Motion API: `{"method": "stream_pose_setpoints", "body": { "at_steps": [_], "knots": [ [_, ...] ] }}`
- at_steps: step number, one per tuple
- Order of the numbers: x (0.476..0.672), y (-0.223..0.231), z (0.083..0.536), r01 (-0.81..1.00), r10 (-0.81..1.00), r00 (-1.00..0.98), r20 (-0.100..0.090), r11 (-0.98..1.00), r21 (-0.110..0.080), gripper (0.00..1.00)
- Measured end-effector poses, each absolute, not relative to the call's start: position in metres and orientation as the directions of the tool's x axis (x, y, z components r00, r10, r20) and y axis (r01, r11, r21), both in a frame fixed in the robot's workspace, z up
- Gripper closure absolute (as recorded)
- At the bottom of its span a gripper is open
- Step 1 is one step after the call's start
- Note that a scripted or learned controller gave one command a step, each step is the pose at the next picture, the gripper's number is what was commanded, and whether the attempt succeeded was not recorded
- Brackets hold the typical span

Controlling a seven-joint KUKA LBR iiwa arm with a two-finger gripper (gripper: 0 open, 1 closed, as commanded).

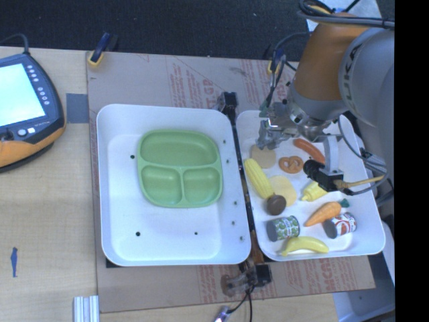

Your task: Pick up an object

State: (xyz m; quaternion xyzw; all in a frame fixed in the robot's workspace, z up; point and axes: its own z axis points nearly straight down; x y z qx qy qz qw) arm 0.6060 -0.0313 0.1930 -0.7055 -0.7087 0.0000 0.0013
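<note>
Approach step: poised with the metal two-finger gripper (pixel 271 137) just above the pale tan flat piece (pixel 266 158) in the far-left corner of the shallow white right-hand bin (pixel 367 241). Clenched or released: cannot tell. Next, probably: lower straight, clear of the yellow corn cob (pixel 258 178).

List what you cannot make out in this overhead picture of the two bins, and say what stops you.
1. Camera view: the right bin has its far right corner covered by the arm.
2. Camera view: the pale flat item by the tool is partly covered, so its kind is unclear.
3. Camera view: the green can has a label too small to read.
4. Camera view: the screen device is cut off by the left edge.
</note>
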Motion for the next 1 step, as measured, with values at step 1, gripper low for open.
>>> {"method": "stream_pose_setpoints", "body": {
  "at_steps": [1],
  "knots": [
    [0.6052,-0.0320,0.1919,1.000,1.000,-0.004,0.001,0.004,-0.004,0.00]
  ]
}}
